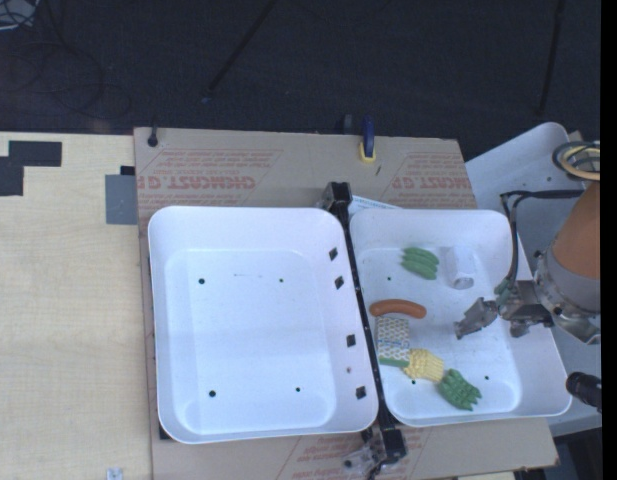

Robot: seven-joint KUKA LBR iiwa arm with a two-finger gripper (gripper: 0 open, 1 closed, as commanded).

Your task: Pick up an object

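Here, from the fixed overhead view: end effector [480, 318] low over the right bin [533, 393], reaching in from the right, fingers spread apart with nothing between them. Candidate objects all in that bin: an orange sausage [397, 309] near the divider, a checked cloth piece [392, 340] just below it, yellow corn [424, 365] touching the cloth's lower corner, a green pod [458, 389] just beside the corn, a second green piece [420, 261] toward the far wall, and a pale translucent cup [455, 265] beside it, hard to make out. Likely trouble: closing on bare floor, since the fingers sit apart from every item; or catching two at once, given how cloth, corn and pod crowd together. Also a risk of the small smooth sausage rolling away under a glancing touch. Left bin [168, 268] alongside, separated by a black clip rail [350, 298]. Cardboard sheet [238, 173] under both bins on the tabletop [58, 318]; nothing blocking the approach itself.
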